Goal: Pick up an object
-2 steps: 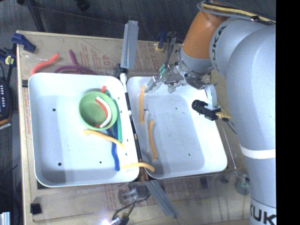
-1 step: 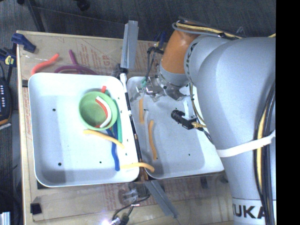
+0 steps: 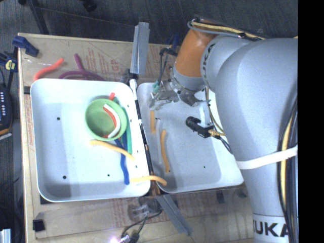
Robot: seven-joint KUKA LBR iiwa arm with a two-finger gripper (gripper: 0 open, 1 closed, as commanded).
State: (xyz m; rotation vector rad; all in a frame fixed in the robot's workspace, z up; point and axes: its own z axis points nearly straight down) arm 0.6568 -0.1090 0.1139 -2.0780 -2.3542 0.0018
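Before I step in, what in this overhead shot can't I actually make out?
- Pincer: too small and cluttered in the camera view to tell its state or whether it holds anything.
- Right bin: its right side lies under the grey arm.
- Left bin: the strips beneath the green bowl are partly covered by it.
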